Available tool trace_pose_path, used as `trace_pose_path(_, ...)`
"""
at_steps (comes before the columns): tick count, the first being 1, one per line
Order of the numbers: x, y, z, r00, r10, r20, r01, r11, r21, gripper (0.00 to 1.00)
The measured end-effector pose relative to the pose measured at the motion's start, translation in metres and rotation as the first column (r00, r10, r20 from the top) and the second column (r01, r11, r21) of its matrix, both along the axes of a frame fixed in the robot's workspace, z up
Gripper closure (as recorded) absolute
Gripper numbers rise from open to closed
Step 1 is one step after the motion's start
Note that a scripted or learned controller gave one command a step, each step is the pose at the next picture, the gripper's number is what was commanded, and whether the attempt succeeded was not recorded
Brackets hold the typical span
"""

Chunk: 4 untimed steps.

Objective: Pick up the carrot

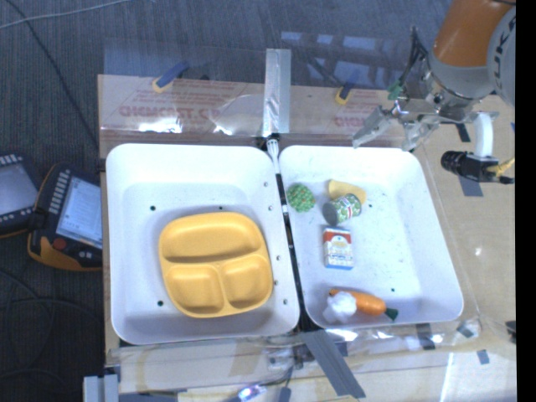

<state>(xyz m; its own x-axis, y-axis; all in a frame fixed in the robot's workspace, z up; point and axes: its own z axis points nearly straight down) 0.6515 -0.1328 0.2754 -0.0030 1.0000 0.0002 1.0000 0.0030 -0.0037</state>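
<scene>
The carrot is a short orange toy with a dark green stub at its right end, lying on its side in the near part of the right bin, close to the near wall; its left end touches a small white object. Farther back in the same bin a red and white carton lies flat near the middle, a small can lies tipped beyond it against a yellow piece, and a green bumpy ball sits beside the left wall. The left bin holds a yellow divided tray, which takes up most of its floor. Both bins rest on a pale bench with a brown board at the far side, and a dark carpet lies beyond. At the far left a handheld pendant with a screen lies on the floor. The gripper hangs above the far rim of the right bin, well apart from the carrot, its two fingers spread wide with nothing between them. The right half of the right bin's floor is open, and so is the stretch between the carton and the carrot; the near wall rises just beside the carrot.
</scene>
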Motion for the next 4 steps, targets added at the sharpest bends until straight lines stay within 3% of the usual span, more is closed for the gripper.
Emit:
trace_pose_path(1,0.0,-0.004,-0.165,0.963,0.268,0.0,-0.268,0.963,0.0,0.0)
trace_pose_path(2,0.008,-0.013,-0.184,0.645,0.764,-0.004,-0.764,0.645,0.001,0.0)
trace_pose_path(3,0.009,0.0,-0.184,0.639,0.769,-0.009,-0.769,0.64,-0.001,0.0)
trace_pose_path(4,0.013,0.004,-0.174,0.637,0.77,0.006,-0.77,0.638,-0.013,1.0)
